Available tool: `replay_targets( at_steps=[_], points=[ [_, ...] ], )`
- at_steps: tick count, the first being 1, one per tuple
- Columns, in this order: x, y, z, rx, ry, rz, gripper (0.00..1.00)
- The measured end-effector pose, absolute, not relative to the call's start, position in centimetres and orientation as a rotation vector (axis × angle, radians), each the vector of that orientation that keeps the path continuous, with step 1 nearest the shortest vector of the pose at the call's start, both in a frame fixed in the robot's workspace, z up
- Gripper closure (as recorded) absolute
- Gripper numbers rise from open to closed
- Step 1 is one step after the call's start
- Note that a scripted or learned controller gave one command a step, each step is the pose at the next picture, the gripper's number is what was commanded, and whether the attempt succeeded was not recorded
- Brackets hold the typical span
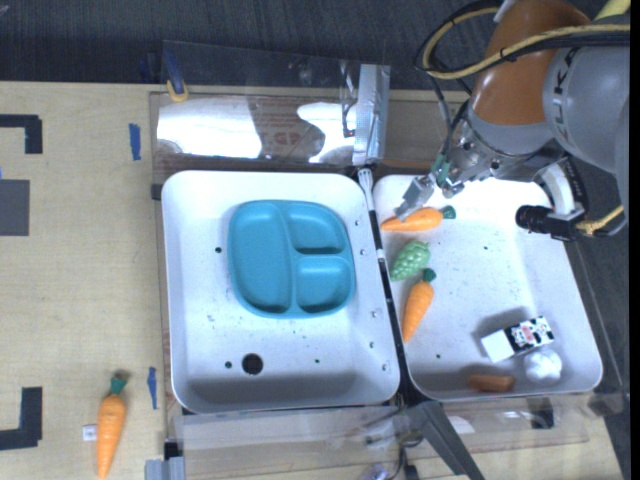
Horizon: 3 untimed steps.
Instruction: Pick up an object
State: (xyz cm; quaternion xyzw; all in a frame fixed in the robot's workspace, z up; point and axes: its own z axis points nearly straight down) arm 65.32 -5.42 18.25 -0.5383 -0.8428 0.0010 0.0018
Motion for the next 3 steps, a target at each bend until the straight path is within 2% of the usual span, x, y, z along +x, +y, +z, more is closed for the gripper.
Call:
replay_targets(
  at_steps=[1, 2, 3],
  points=[
    [63.4, -10.0, 9.6, -1.776, -2.586, 0.006, 0.00],
    [63.8, -9.8, 11.2, -1.780, -2.596, -0.006, 1.00],
    [63.8, -9.9, 11.1, -1.780, -2.596, -0.005, 0.00]
  ],
)
